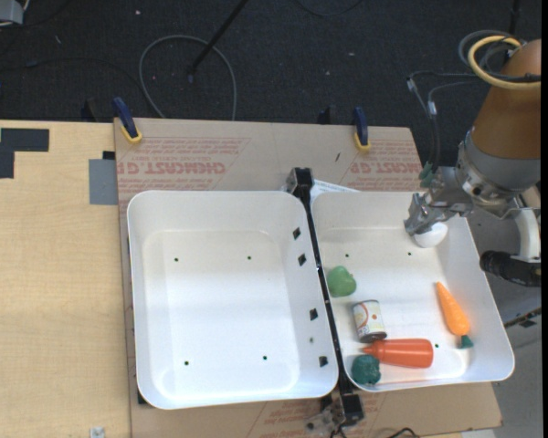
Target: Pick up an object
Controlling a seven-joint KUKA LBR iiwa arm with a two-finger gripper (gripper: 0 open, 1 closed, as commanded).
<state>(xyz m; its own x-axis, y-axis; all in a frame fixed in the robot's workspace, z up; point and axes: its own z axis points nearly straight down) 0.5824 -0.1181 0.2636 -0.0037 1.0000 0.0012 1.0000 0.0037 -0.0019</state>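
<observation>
A small white object (429,236) sits under my gripper (426,219) near the far edge of the right bin (493,354), toward its right side. My fingertips come down right over it, but I cannot tell whether they are spread or closed, or whether the object is between them.

Further along the same bin, an orange carrot (453,311) lies by the right wall. A larger orange-red piece (402,352) rests along the near edge, with a dark green ball (366,370) in the near left corner just beside it. A small can (368,319) lies just above those, and a light green lump (340,282) sits close to the left wall.

The left bin (142,336) stands alongside, its wall touching the right bin's.
</observation>
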